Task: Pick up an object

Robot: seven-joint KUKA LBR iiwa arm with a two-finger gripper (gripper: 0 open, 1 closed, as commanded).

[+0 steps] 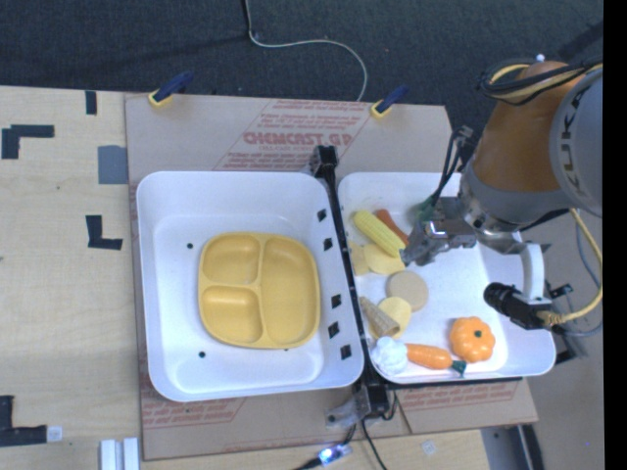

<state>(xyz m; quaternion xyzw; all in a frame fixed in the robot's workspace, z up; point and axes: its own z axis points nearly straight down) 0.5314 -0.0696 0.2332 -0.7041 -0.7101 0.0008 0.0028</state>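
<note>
The right bin (509,365) holds several toy foods: a corn cob (376,231) with an orange piece (393,225) beside it, a pale yellow chunk (372,260), a tan disc (407,288), a cheese wedge (393,315), a carrot (429,356) next to a white piece (389,355), and a small pumpkin (472,339). My gripper (421,245) hangs over the bin just right of the corn cob, above the tan disc. I see nothing held in it.
The left bin (157,292) carries a yellow divided plate (260,290). A black divider (338,253) runs between the bins. The arm's grey and orange body (529,155) covers the right bin's far right corner. A white cable (304,42) lies behind the bench.
</note>
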